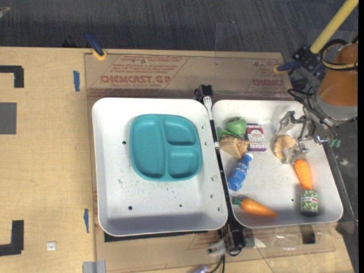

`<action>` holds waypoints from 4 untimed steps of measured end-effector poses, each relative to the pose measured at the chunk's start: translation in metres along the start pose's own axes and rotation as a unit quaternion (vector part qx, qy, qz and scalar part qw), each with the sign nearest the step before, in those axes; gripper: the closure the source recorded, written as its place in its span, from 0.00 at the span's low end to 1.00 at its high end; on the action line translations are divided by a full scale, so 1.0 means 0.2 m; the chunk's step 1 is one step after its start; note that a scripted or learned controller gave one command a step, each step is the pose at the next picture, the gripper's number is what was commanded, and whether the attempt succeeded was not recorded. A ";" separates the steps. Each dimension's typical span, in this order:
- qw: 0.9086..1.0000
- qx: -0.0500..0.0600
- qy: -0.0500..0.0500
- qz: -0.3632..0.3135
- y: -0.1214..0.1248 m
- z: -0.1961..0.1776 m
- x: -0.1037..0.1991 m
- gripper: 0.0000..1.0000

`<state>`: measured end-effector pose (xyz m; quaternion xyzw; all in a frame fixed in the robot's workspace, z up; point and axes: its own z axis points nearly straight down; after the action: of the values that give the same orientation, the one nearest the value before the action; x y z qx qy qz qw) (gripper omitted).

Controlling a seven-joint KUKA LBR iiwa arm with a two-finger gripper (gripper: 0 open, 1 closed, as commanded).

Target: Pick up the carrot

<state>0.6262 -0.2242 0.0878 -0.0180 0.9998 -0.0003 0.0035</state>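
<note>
Two carrots lie in the right bin [335,209]. One carrot [303,173] is near the right wall and points toward the front. The other carrot [259,207] has a green top and rests along the front wall. My gripper [299,132] hangs at the bin's back right, open, just above a tan crumpled item [284,147]. The nearer carrot sits a short way in front of it, and nothing is between the fingers.
The right bin also holds a green can [309,202], a blue bottle [239,173], a small carton [257,138], a green toy [235,126] and a brown item [234,147]. A teal divided plate [166,147] sits in the left bin [114,198].
</note>
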 end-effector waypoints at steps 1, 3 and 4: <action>0.992 -0.002 -0.001 -0.130 0.02 -0.01 0.20 0.00; 0.945 -0.004 -0.009 -0.326 0.07 -0.02 0.45 0.00; 0.907 -0.008 -0.008 -0.421 0.10 -0.01 0.47 0.00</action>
<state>0.5309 -0.2070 0.0900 -0.4369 0.8994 0.0061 0.0108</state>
